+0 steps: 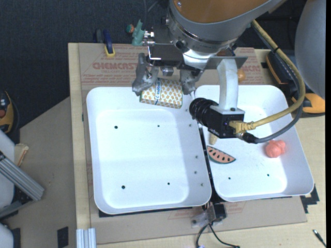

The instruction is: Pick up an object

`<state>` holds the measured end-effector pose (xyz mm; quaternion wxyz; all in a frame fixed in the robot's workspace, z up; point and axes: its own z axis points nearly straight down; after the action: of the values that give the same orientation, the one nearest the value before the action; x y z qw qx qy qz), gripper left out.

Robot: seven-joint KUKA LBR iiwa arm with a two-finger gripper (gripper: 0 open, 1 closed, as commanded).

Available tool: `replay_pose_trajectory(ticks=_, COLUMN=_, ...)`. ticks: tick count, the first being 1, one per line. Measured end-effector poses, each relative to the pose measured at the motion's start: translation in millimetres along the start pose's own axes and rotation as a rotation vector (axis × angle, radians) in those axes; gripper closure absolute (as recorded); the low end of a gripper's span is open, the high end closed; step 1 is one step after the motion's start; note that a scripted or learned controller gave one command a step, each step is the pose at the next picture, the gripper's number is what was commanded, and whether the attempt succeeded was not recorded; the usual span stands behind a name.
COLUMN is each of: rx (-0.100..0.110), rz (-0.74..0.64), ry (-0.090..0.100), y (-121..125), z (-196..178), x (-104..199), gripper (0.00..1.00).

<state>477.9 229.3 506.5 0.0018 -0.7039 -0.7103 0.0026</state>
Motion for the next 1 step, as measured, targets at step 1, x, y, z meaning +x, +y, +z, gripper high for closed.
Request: replay_pose_trajectory(ticks=1, rx=-0.011, rz=0.007, ry=0.003, y=1.1, z=-30.2, x=-4.8, gripper=1.00)
